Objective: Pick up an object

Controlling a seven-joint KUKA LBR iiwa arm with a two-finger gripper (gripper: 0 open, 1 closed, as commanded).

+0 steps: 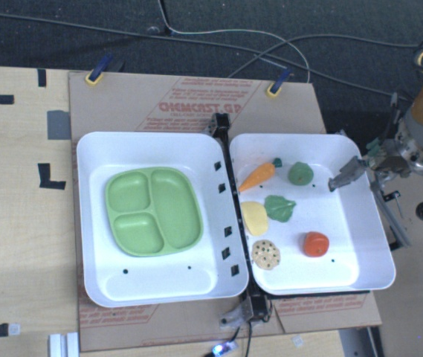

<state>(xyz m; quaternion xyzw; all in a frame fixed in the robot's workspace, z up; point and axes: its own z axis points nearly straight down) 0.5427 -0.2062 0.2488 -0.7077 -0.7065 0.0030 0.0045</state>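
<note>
A: Starting at the bottom of the frame, what lies in the right bin (378,274)?

B: Closest to the lower edge sits a round cookie (266,255) with dark chips, and to its right a red tomato (316,244). Just above the cookie is a pale yellow piece (254,218), touching or nearly touching a dark green leafy piece (279,207) on its right.

A: And higher up?

B: An orange carrot (258,175) lies at a slant near the divider between the bins, its green tip pointing to the upper right. Right of it is a round green vegetable (300,173).

A: Where is the gripper (343,175)?

B: At the right bin's upper right, over the rim area, reaching in from the right edge of the frame. It points left and down. I cannot tell how its fingers stand; they blur into one dark shape. Nothing shows between them.

A: So the nearest toy?

B: The round green vegetable, just left of the tip, apart from it. The tomato lies below it, further off.

A: The left bin (92,222)?

B: It holds a green divided plate (154,210).
</note>
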